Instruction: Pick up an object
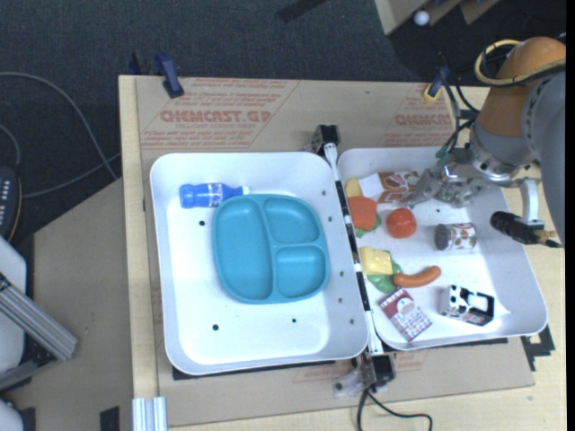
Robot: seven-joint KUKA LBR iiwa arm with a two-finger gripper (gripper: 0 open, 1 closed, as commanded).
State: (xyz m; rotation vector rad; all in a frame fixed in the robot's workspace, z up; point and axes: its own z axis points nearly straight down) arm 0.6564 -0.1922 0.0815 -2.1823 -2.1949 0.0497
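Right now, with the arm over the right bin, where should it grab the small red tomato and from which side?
Take the small round red tomato across its middle, coming straight down from above. It is ball-shaped, so any pair of opposite sides works. It sits with open white floor around it, apart from the orange pepper-like piece on its left, leaving room for the tool to straddle it.
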